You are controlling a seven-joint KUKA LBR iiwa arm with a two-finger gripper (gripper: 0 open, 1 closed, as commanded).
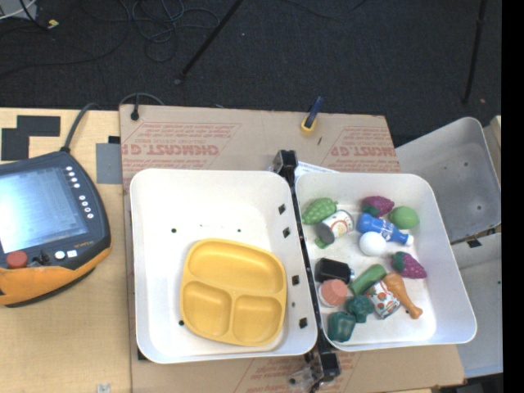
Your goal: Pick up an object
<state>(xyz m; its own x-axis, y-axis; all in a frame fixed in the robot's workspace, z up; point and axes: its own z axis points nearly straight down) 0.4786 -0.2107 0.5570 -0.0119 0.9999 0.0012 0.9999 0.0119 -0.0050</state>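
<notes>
Clutter in right bin [446, 313]: toys [368, 260] lying packed together, many touching, white ball [372, 242] sitting against blue bottle [385, 229]. Risking nudging neighbours aside, pinching two at once, or slipping off rounded shapes. Yellow tray [233, 293] lying alone in left bin [164, 211], probably too flat for gripping. Cannot tell whether tool released or clenched.

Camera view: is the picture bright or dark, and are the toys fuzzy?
Camera view: the white bins are brightly and evenly lit, the floor behind dark; the yellow tray casts only a faint shadow; the toys look slightly soft, without harsh glare.
</notes>
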